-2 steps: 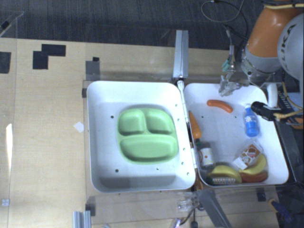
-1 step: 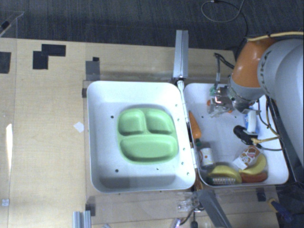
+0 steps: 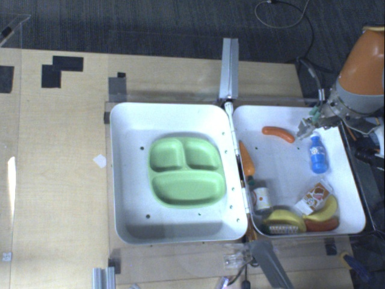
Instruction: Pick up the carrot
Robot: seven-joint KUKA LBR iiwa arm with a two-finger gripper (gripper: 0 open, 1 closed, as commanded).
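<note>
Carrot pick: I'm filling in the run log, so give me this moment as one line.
gripper: over right bin, beside sausage | carrot: lying by right bin's left wall, not held | green tray: left bin

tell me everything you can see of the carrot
The carrot is a slim orange piece with a dark green stub at its lower end, probably a plastic toy. It lies lengthwise along the left wall of the right bin, close against the divider, with its narrow tip pointing up the view. Its green end sits just above a small can; whether they touch is unclear. The claw is well off to its right, not on it.
</note>
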